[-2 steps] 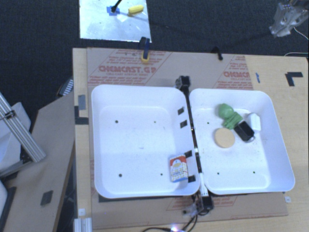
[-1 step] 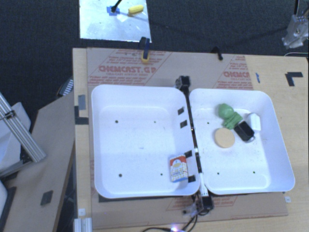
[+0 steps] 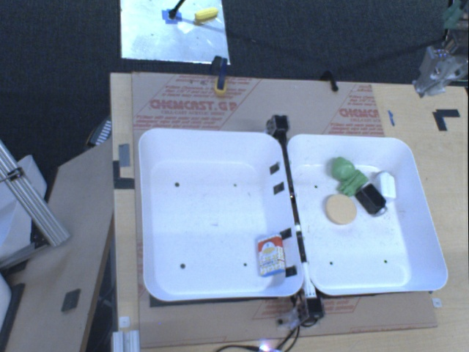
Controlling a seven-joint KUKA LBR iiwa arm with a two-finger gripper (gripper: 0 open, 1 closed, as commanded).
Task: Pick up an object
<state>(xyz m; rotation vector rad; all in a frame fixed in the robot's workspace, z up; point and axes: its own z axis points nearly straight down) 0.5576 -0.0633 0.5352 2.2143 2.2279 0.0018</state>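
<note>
The right bin holds a green lumpy object, a tan round disc, a black block and a small white piece, all clustered near its middle. In the left bin a small red, white and blue box lies by the near right corner. My gripper hangs at the far right edge of the view, high above the bench and well behind the right bin, away from every object.
A metal sheet behind the bench carries a yellow piece and a blue piece. A yellow and blue clamp sits on the board's far edge. An aluminium frame stands at the left.
</note>
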